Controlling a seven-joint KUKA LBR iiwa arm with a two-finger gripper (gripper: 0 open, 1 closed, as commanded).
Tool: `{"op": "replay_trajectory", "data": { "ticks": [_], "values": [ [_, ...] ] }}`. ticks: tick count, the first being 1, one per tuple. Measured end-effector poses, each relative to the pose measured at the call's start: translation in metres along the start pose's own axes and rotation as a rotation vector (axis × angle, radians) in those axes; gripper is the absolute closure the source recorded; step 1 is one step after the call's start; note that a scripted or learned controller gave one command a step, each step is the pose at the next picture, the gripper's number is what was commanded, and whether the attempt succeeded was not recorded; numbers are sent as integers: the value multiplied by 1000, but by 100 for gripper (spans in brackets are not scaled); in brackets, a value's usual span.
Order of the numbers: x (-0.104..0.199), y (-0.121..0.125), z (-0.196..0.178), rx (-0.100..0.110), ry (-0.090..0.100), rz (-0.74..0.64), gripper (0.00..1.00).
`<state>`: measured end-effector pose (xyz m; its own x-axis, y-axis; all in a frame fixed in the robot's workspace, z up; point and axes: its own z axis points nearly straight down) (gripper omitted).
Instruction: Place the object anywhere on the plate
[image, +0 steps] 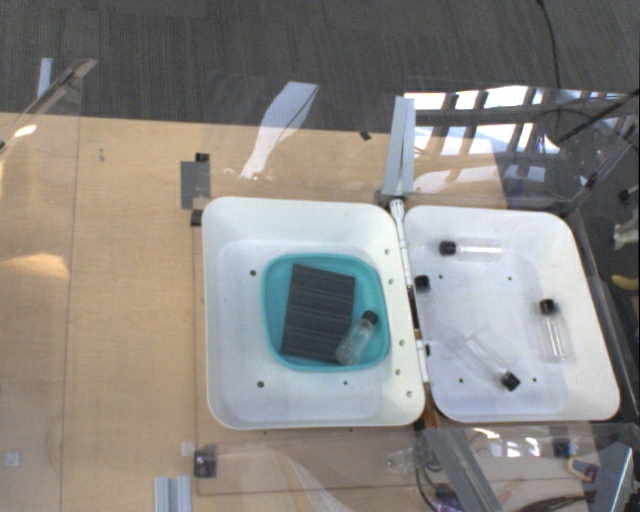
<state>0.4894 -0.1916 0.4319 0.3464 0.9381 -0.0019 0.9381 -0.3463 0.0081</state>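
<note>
Seen from above, a pale wooden table (110, 300) carries two shallow white plastic bins side by side. In the left bin (230, 400) sits a teal square plate (275, 290) holding a dark grey ribbed rectangular pad (315, 312). A small clear glass vial with a black cap (357, 338) lies tilted on the plate, overlapping the pad's lower right corner. The right bin (590, 380) holds three similar clear vials, well apart. The end effector's state cannot be told. The placing looks done; next would be confirming the vial rests steady.
</note>
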Motion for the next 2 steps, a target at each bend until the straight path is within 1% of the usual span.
{"op": "replay_trajectory", "data": {
  "ticks": [2],
  "values": [
    [0,0,0,0,0,0,0]
  ]
}}
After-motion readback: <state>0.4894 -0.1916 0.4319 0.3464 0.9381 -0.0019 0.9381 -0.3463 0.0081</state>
